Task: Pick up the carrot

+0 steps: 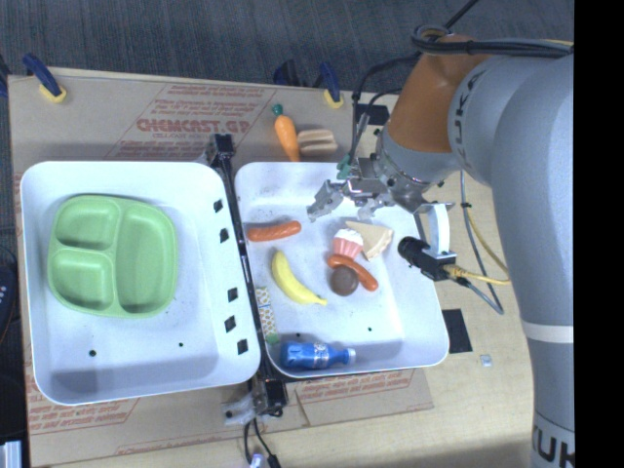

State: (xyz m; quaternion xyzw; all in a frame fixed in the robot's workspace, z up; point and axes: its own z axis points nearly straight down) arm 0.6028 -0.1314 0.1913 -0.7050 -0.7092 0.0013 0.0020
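The gripper (pixel 336 198) hangs open and empty over the right bin (pixel 414 344), needing to reach the carrot (pixel 285 135) outside it.

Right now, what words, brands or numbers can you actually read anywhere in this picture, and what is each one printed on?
"CHEMCAST GP": red print on the brown board under the bins, above the left bin.
"KU": large grey letters on the arm's base, cut off by the picture's edge.
Smaller red lines on the board: too blurred to read.
Blue bottle label: too small to read.
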